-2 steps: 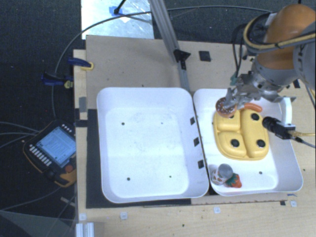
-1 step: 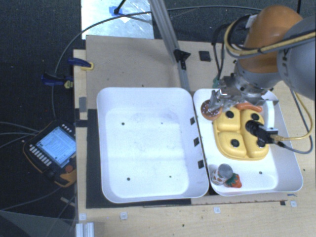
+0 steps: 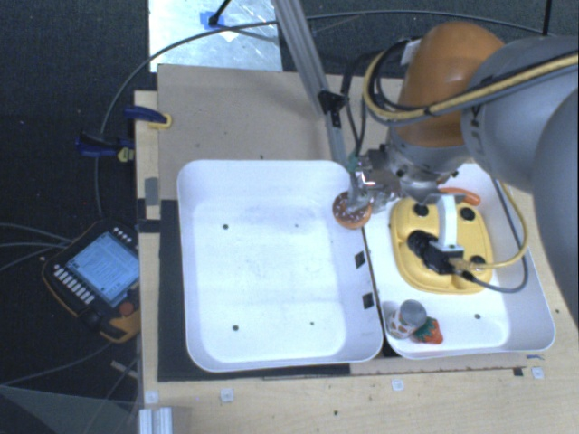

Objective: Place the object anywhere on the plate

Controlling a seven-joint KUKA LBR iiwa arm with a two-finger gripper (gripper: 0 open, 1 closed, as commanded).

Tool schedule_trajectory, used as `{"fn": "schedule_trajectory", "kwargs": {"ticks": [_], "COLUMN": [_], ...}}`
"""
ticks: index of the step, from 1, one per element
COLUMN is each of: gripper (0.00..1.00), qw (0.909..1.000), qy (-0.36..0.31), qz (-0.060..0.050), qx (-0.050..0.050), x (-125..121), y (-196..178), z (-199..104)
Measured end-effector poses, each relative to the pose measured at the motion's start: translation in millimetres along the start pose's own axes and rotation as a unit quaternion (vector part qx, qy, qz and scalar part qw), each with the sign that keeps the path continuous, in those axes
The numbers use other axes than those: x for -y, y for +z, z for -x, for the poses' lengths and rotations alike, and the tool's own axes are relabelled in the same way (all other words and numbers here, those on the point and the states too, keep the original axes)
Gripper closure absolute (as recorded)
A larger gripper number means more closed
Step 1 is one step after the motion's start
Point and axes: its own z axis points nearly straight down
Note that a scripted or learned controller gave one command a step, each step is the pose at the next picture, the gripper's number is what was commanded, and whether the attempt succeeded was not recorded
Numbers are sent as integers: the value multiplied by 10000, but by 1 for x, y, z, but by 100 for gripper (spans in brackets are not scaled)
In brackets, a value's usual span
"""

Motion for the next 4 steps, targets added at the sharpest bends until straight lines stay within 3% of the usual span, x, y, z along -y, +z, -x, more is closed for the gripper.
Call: {"fn": "schedule_trajectory", "kwargs": {"ticks": [3,4], "gripper": [100,0], "qw": [10000,10000], "qy": [-3,23], "qz": [-1,-2], "qx": [-5,7], "x": [23,23], "y": [1,1], "z": [-158,-155]}}
